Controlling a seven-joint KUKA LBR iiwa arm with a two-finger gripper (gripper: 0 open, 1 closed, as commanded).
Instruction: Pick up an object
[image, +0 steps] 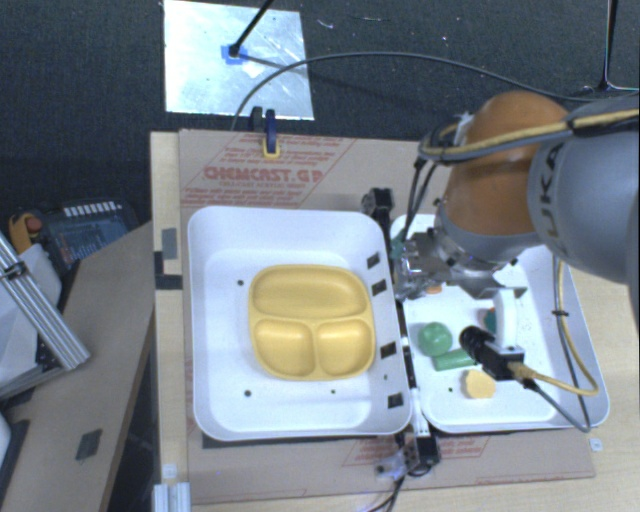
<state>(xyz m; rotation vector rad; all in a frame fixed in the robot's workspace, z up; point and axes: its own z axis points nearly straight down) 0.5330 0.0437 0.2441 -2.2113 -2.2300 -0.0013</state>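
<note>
arm (540, 190): grey with an orange band above the wrist, it reached in from the right and hung over the upper half of the right bin, covering much of it.
cardboard sheet (262, 172): lay flat under both bins, with red print along its far edge.
left bin (220, 262): white and shallow, it sat on the left of the cardboard, touching the right bin along their shared edge.
right bin (505, 418): white and shallow; its near half was in plain sight and its far half sat under the arm.
silver sheet (215, 50): lay on the dark floor beyond the bench, with a bit of blue tape on it.
yellow tray (305, 320): lay flat in the middle of the left bin, with one wide compartment at the far side and two smaller ones at the near side; it was well apart from the gripper.
gripper (415, 272): sat low at the left wall of the right bin, just beside the divide between the bins; whether it was wide or narrow could not be told, and nothing was seen held in it.
green piece (435, 338): rounded, it lay in the right bin near its left wall, just on the near side of the gripper.
yellow wedge (480, 385): small and pale yellow, it lay in the right bin towards the near wall, close to the green piece but apart from it.
orange bit (432, 290): tiny and too small to make out, it showed just beside the gripper.
</note>
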